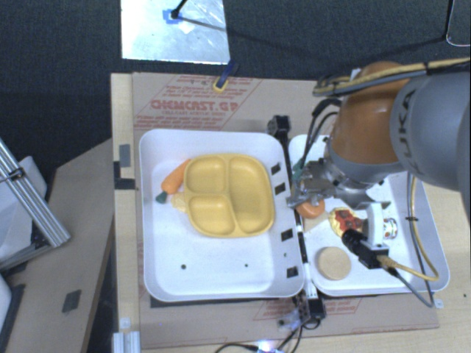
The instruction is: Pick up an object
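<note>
My gripper (pixel 303 198) hangs low over the left edge of the right bin (pixel 434 259), just beside the wall shared with the left bin. An orange rounded piece (pixel 313 209) lies right under and beside it; whether they touch is unclear. A small red and yellow toy (pixel 341 219) sits just to the right of that piece. A tan round disc (pixel 333 263) lies nearer the front of the same bin. The grey arm with its orange band (pixel 368 127) hides the back of the right bin.
In the left bin (pixel 158 271) a yellow divided plate (pixel 224 195) rests in the middle. A toy carrot (pixel 174 177) leans against the plate's left rim. A yellow cable (pixel 412 274) curves over the right bin's front corner.
</note>
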`<state>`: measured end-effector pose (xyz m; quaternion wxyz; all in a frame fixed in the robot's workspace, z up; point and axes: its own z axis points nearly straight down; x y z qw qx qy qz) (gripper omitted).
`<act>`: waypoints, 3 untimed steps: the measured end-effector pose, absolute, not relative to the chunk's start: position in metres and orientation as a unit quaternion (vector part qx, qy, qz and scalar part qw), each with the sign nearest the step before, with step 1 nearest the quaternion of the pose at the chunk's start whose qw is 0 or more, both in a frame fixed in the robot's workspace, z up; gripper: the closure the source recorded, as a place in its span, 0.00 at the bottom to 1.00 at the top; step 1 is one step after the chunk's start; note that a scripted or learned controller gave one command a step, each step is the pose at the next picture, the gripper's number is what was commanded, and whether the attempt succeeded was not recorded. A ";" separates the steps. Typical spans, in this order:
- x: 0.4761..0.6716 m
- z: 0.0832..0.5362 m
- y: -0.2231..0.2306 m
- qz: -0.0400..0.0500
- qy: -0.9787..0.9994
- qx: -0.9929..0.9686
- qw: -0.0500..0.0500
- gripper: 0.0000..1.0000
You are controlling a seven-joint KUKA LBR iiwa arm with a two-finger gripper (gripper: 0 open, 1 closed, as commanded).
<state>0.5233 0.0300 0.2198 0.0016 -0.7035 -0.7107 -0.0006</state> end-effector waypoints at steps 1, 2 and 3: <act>0.522 0.220 0.052 -0.001 -0.710 -0.704 0.001 1.00; 0.523 0.216 0.037 0.000 -0.707 -0.707 0.000 1.00; 0.519 0.234 0.037 -0.001 -0.708 -0.706 -0.001 1.00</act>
